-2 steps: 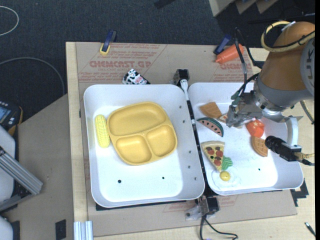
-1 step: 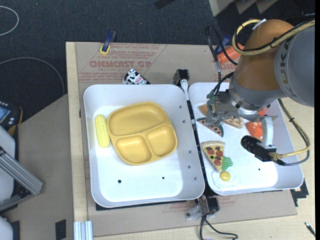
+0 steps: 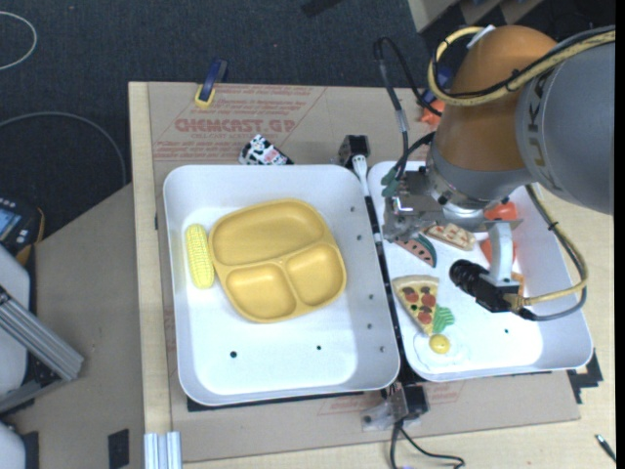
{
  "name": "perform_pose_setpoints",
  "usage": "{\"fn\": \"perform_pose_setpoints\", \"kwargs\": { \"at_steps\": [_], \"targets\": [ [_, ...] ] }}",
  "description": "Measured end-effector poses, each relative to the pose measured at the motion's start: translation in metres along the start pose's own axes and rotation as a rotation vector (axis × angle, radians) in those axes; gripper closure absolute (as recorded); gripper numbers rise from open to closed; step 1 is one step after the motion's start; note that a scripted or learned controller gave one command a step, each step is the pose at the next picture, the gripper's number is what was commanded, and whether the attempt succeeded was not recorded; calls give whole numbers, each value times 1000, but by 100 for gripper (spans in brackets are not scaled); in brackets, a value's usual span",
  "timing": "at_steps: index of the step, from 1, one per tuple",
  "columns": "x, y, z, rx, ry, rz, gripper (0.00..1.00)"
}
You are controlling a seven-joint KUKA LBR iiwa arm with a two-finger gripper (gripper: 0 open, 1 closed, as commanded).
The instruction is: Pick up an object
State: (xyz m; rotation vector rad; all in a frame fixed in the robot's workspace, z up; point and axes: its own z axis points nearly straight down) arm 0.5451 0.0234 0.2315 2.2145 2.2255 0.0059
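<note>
The gripper (image 3: 400, 215) hangs low over the upper left part of the right bin (image 3: 557, 345), below the orange band of the arm. Just beneath it, to the right, lies a watermelon slice (image 3: 418, 249). Beside that sits a brown toy biscuit (image 3: 451, 235). Lower in the bin lie a pizza slice (image 3: 420, 299), a small green piece (image 3: 444, 317) and a yellow piece (image 3: 438, 343). A white and orange toy (image 3: 502, 250) lies further right, partly hidden by the arm. I see nothing between the fingers.
The left bin (image 3: 181, 301) holds a yellow divided plate (image 3: 276, 259) and a corn cob (image 3: 199, 255). A black and white object (image 3: 264, 151) and a blue and yellow clip (image 3: 209, 84) lie on the bench behind the bins.
</note>
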Motion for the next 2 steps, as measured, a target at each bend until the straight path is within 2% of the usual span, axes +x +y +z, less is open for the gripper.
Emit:
{"fn": "perform_pose_setpoints", "kwargs": {
  "at_steps": [1, 2],
  "targets": [
    [-3, 18, 8, 1, -2, 3, 100],
    [3, 9, -3, 1, -1, 4, 100]
  ]
}}
